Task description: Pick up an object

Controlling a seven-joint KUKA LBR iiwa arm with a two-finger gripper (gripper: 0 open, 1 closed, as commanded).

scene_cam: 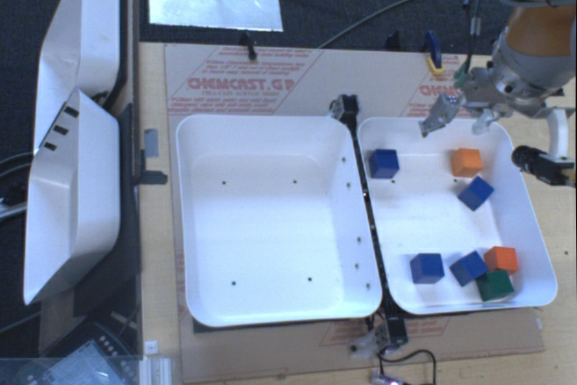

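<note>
While gripper (462, 117) is hung over right bin's (532, 221) far rim, finger spread cannot be told. Blocks (384, 163) are scattered inside; wide bare floor is left in left bin (194, 194).

Overhead slanted view of both bins (270, 135)

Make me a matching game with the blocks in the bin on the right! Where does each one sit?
Things:
1. green block
2. orange block nearest the tool
3. lone blue block

Places:
A. far left part of the right bin
B. near right corner
C. far side, towards the right

Pairs: 1-B, 2-C, 3-A
</note>
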